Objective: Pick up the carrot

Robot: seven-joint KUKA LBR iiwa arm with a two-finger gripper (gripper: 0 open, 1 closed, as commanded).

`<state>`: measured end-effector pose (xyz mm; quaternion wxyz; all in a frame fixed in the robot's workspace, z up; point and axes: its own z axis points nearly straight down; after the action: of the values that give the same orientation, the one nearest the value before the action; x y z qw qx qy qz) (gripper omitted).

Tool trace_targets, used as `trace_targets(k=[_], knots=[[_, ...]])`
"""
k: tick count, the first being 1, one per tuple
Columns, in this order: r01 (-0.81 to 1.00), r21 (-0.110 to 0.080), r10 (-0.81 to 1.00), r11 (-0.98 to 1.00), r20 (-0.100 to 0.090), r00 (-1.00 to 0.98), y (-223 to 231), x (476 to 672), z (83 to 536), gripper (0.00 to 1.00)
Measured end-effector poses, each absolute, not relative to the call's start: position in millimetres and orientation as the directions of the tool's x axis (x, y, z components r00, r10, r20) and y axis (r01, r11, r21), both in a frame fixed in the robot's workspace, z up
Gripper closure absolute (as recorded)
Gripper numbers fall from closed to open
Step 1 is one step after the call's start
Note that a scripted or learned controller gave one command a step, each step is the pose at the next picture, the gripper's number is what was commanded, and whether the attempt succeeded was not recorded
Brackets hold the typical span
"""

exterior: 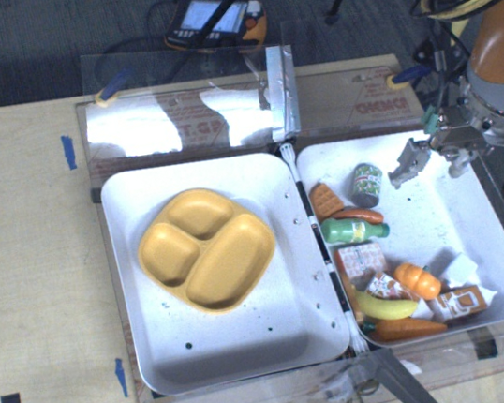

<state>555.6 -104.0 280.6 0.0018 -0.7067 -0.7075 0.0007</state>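
Item one, the left bin (pixel 153 354): we record a yellow three-compartment plate (pixel 206 248) lying near its centre, nothing on it.

Item two, the right bin (pixel 500 242): we record a cluster of toy food along its left wall and near edge. Listed from the far end: a small grey-green can (pixel 366 181), a brown waffle-like piece (pixel 326 199), a green bottle-shaped item (pixel 351 229) with a red sausage-like piece (pixel 359 216) just beside it, a printed pink-and-white packet (pixel 360 257), a banana (pixel 382 306), a small brown carton (pixel 459 303).

Item three, the carrot (pixel 407 330): we locate it at the near edge of the right bin, lying flat, long axis along that edge, touching or just under the banana. A second orange piece (pixel 417 281), stubby and rounded, sits a little farther in; we judge it a different item, though the resolution leaves some doubt.

Item four, the gripper (pixel 430 158): we find it above the far right part of the right bin, well apart from the carrot. Its fingers stand spread wide, with nothing between them.

Progress, in our judgement: nothing accomplished yet. Remaining: travel toward the near edge, descend over the carrot, close, lift. The crowding banana may hamper a clean grasp.
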Motion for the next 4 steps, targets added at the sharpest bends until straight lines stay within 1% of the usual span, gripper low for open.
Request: trace_targets(k=[1,2,3,4], knots=[[0.999,0.000,0.999,0.033,0.000,-0.033,-116.2,496.4,182.1,0.00],[0.971,0.005,0.971,-0.239,0.000,0.239,-121.2,483.6,103.0,0.00],[0.971,0.006,0.971,-0.241,-0.002,0.241,-121.6,483.3,111.7,1.00],[0.996,0.017,0.996,-0.085,-0.002,0.085,-177.4,520.0,91.2,1.00]])
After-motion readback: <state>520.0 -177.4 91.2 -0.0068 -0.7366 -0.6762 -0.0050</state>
